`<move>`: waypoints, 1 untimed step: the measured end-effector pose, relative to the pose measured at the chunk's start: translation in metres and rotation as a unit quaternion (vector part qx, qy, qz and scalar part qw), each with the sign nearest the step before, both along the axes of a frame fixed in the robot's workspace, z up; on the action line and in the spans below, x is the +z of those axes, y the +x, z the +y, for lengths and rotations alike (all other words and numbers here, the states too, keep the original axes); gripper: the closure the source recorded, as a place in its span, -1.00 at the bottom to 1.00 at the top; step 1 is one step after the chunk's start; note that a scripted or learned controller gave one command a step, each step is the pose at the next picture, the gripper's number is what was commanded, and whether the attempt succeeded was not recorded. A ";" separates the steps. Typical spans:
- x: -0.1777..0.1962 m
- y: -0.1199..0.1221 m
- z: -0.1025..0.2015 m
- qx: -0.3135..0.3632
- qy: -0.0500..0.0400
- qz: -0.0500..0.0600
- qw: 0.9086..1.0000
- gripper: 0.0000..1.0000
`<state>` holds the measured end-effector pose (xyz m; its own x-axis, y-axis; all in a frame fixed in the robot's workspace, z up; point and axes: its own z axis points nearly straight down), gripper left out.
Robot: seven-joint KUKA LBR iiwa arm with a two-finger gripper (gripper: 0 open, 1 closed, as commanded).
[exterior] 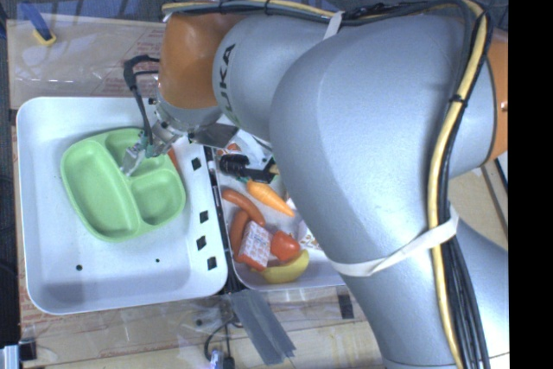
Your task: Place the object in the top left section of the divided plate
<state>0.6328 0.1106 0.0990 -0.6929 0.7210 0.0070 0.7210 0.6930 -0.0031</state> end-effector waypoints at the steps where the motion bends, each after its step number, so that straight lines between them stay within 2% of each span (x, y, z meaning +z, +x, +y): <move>1: 0.000 0.008 0.004 0.001 -0.003 0.006 1.000 -1.00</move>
